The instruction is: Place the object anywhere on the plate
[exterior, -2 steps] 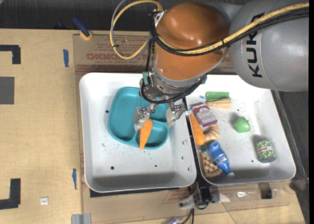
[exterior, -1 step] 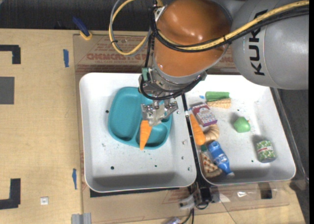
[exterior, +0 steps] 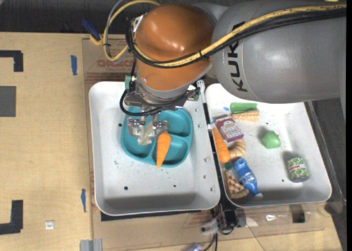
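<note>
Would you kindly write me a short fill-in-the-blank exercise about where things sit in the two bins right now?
1. The carrot lies on the teal ____ in the left bin.
2. The tool hangs over the ____ bin.
3. The blue bottle lies in the ____ bin.
4. The round green object sits in the ____ bin.

Missing words: plate; left; right; right
</note>
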{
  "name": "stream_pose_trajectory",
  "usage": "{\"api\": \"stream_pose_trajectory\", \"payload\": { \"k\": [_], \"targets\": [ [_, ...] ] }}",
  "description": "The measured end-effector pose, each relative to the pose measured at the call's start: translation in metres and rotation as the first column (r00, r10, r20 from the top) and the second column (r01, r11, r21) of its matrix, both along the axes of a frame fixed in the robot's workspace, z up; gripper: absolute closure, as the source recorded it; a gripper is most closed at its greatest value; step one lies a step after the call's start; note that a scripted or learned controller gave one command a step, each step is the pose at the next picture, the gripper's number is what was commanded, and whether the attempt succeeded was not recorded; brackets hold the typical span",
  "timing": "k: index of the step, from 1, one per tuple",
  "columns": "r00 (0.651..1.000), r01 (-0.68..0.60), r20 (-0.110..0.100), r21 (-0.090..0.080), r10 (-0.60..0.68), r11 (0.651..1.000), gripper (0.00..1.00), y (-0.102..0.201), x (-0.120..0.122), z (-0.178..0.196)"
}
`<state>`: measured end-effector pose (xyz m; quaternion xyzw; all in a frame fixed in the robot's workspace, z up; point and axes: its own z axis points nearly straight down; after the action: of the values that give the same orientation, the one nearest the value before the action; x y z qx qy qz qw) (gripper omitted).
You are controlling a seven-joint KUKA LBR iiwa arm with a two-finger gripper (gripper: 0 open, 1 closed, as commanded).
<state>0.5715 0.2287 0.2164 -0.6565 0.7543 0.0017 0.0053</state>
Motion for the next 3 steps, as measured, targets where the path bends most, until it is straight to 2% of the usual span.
{"api": "stream_pose_trajectory", "payload": {
  "k": [1, 2, 3],
  "targets": [
    [1.0, 0.003, 0.011, 0.009, -0.003, 1.0, 1.0, 0.002, 0.002, 0.013],
    [0.973, 0.229, 0.002, 0.0, -0.229, 0.973, 1.0, -0.015, -0.043, -0.117],
    [0.788, 0.615, 0.002, 0.004, -0.615, 0.788, 1.0, -0.083, 0.049, -0.024]
  ]
}}
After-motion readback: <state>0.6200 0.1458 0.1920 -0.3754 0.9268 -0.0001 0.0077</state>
